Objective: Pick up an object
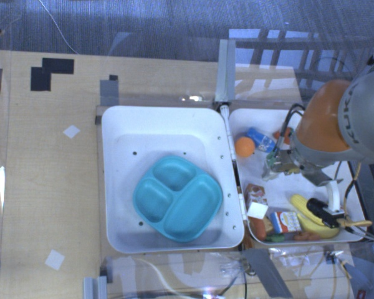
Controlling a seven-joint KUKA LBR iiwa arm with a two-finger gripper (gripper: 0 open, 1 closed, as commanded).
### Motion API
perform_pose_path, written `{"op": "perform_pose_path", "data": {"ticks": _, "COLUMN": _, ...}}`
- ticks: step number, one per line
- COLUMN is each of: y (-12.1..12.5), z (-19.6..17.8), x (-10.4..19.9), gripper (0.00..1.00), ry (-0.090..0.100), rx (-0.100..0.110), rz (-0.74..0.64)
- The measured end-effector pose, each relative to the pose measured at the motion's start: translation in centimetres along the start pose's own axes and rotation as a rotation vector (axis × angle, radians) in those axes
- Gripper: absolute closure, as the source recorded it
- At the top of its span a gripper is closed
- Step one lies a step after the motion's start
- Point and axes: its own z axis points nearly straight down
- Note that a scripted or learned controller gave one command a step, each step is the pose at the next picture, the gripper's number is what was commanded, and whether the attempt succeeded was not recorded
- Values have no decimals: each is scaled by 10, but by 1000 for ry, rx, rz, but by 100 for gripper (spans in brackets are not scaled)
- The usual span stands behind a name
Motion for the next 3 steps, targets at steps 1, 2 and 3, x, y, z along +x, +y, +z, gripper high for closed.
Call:
{"op": "perform_pose_path", "data": {"ticks": 1, "y": 23, "z": 13, "x": -16, "gripper": 100, "ry": 4, "rx": 10, "rz": -115}}
{"op": "perform_pose_path", "data": {"ticks": 2, "y": 23, "z": 14, "x": -16, "gripper": 0, "ry": 4, "rx": 10, "rz": -116}}
{"op": "perform_pose_path", "data": {"ticks": 3, "y": -65, "z": 11, "x": -35, "gripper": 0, "ry": 1, "rx": 11, "rz": -164}}
